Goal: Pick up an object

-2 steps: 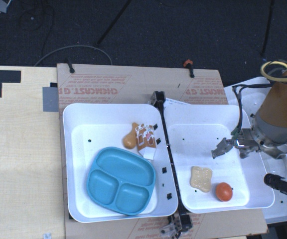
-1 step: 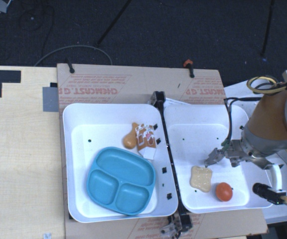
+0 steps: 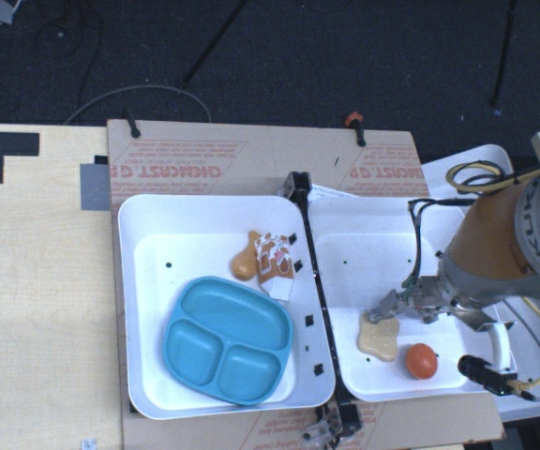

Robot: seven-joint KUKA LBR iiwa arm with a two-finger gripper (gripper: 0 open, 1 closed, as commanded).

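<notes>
In the right bin (image 3: 364,242), a pale beige flat piece (image 3: 378,338) lies near the front, with a small red-orange ball (image 3: 421,361) just to its right. My gripper (image 3: 394,306) hangs low over the bin, directly behind the beige piece and close to its top edge. I see nothing held in it. The arm with its orange band (image 3: 495,242) reaches in from the right. In the left bin (image 3: 148,251) lie a blue divided plate (image 3: 227,339), an orange-brown toy (image 3: 245,262) and a printed packet (image 3: 275,256).
A black divider (image 3: 312,289) runs between the two bins. Cardboard (image 3: 251,157) lies under both bins. The back half of the right bin is bare white floor. Cables loop at the right, behind the arm.
</notes>
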